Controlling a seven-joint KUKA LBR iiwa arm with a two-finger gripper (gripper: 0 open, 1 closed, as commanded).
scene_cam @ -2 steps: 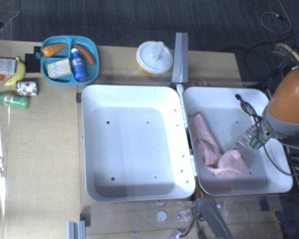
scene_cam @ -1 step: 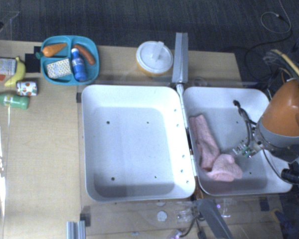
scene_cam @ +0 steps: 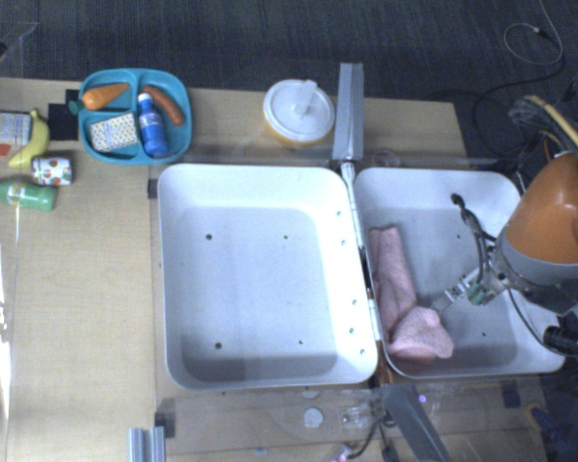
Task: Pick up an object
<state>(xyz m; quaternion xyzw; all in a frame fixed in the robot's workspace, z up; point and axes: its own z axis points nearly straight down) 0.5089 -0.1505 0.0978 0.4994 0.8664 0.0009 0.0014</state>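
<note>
The gripper (scene_cam: pixel 459 294) hangs low in the right bin (scene_cam: pixel 482 195) at lower right of the frame, just beside the pink cloth (scene_cam: pixel 402 296) that lies along the bin's left wall; I cannot tell how its jaws stand. The limp cloth could slip or bunch against the wall if pinched at its edge (my guess). Around it: a pale wooden bench (scene_cam: pixel 77 296), the left bin (scene_cam: pixel 260 268), a blue tray (scene_cam: pixel 178 99) of toy food at upper left, dark carpet (scene_cam: pixel 222 12) beyond

The wide left white bin (scene_cam: pixel 255 277) lies open throughout. In the right white bin (scene_cam: pixel 433 200), a limp pink cloth (scene_cam: pixel 403 296) crowds the left wall; its far part stays open.
</note>
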